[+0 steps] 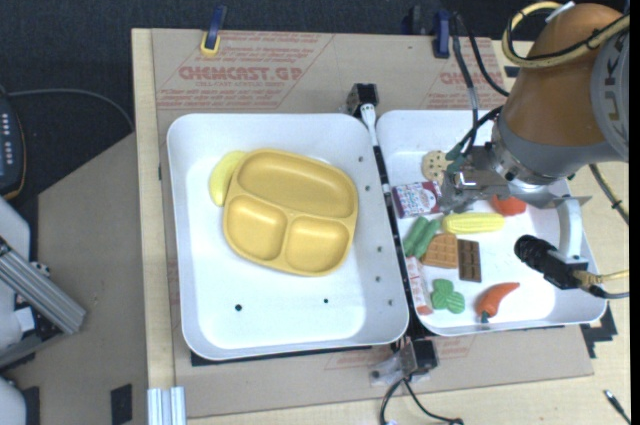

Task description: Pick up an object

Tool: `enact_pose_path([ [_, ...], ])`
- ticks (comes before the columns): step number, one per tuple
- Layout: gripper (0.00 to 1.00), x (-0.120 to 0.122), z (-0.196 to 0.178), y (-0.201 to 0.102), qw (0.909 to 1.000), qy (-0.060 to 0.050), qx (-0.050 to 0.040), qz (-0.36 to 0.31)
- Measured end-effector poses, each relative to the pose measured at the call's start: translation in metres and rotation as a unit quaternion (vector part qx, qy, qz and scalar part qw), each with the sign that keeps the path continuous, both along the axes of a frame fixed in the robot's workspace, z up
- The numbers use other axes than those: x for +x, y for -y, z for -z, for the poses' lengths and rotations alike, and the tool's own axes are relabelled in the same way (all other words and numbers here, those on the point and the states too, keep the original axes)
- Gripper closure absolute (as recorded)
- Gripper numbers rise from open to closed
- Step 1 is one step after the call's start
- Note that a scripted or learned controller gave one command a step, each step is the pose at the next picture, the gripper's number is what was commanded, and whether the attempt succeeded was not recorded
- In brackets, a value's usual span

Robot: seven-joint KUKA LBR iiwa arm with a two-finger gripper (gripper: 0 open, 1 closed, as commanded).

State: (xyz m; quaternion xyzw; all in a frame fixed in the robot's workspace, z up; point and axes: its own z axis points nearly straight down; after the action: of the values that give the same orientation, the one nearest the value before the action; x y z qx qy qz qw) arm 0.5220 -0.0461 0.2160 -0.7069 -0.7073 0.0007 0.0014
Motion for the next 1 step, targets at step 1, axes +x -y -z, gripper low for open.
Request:
enact_pose_path([
  [1, 1.00, -0.0014, -0.0187, 0.0011, 1.0000, 0.003, -0.0007, 0.000],
])
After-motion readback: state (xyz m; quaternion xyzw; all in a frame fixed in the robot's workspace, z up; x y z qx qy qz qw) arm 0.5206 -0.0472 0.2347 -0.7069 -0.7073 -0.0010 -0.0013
